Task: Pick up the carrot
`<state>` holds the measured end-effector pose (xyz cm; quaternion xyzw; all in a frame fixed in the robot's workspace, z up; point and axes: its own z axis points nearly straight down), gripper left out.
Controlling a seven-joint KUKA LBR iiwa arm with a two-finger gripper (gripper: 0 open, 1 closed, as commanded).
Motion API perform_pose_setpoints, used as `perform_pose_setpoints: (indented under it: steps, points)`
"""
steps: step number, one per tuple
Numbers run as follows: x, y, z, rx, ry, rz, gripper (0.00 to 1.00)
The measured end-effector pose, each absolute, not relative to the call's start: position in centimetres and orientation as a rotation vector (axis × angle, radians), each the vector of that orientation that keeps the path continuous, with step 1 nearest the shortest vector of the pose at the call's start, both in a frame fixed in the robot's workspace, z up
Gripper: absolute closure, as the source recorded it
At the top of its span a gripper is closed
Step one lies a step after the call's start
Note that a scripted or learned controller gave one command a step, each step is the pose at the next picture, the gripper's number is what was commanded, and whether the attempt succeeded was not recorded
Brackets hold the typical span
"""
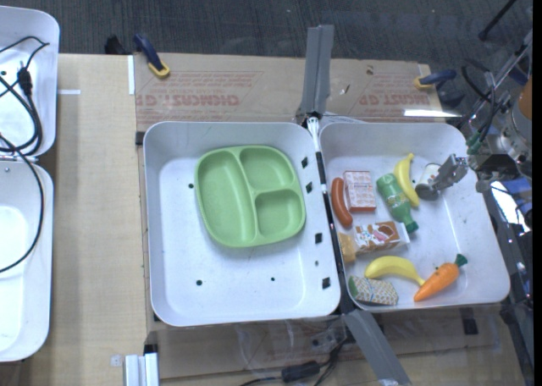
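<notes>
My gripper [442,178] hangs at the upper right of the right bin [474,240], reaching in from the right edge of the frame, and I cannot tell from this slanted view how it is set; what I can say is that nothing shows in its grasp. Just to its left in the picture lies a yellow banana [407,179], and beside that a green bottle [396,202]. The carrot [439,279] I am after is well apart from the gripper, almost straight down the frame from it, in the lower right corner of the same bin. It lies flat on the white floor with its long axis tilted, the green top pointing up and to the right, the orange tip down and to the left. A second banana [394,268] lies near that tip, on its left, seemingly with a little bare floor between them. So I judge the coming move is a run down the frame along the bin's right side, then a descent with the grip set across the carrot's slant, not along it. The green divided plate [251,195] in the left bin [169,232] plays no part.
</notes>
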<state>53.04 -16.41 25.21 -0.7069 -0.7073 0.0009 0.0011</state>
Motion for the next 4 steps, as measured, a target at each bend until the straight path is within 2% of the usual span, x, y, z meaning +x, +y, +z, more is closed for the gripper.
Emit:
perform_pose_setpoints:
  steps: [1,2,3,4]
  points:
    - [48.6,-21.4,21.7,-2.132,-2.304,0.004,0.0]
    - [47.9,-21.6,10.1,-2.06,-2.364,-0.007,0.0]
    - [47.8,-22.1,9.1,-1.689,-2.646,-0.002,0.0]
    - [47.8,-22.1,10.0,-1.692,-2.645,-0.002,1.0]
